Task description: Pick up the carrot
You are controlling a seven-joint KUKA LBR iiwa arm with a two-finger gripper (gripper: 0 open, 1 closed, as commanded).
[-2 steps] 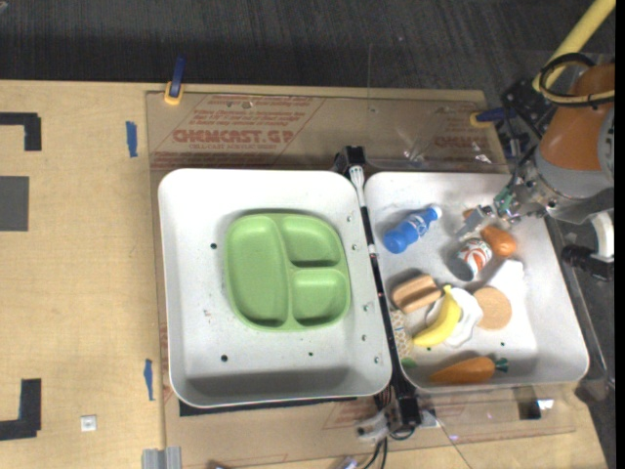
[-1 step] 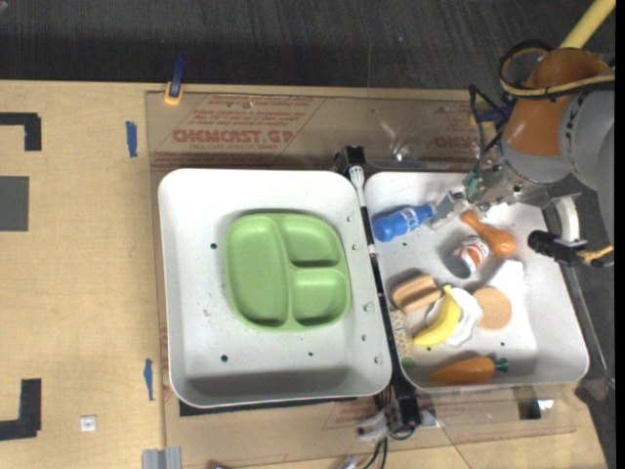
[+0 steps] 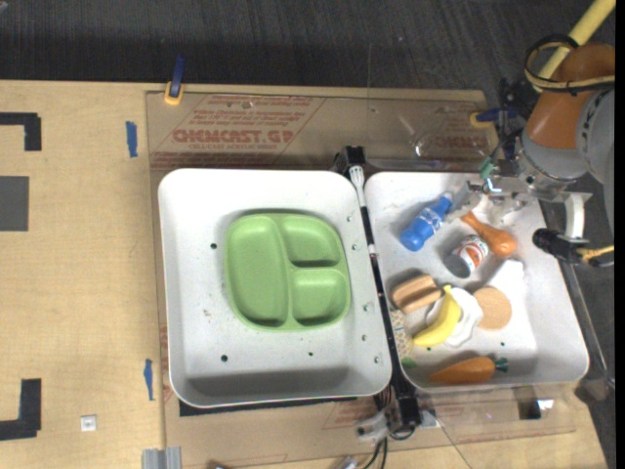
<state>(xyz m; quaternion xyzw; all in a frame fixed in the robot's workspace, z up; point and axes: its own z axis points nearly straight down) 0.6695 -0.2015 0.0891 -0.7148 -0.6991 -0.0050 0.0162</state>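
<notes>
Gripper (image 3: 495, 186) over far edge of right bin (image 3: 557, 345); jaw state not discernible. Carrot (image 3: 463, 368) lying flat at near edge of that bin, well apart from gripper. Banana (image 3: 438, 326) just beyond carrot. Blue bottle (image 3: 425, 225) toward bin's far left. Green tray (image 3: 288, 268) left of bin.

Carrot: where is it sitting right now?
The carrot lies flat in the right bin, along its near edge, just below the banana and the tan round piece.
</notes>
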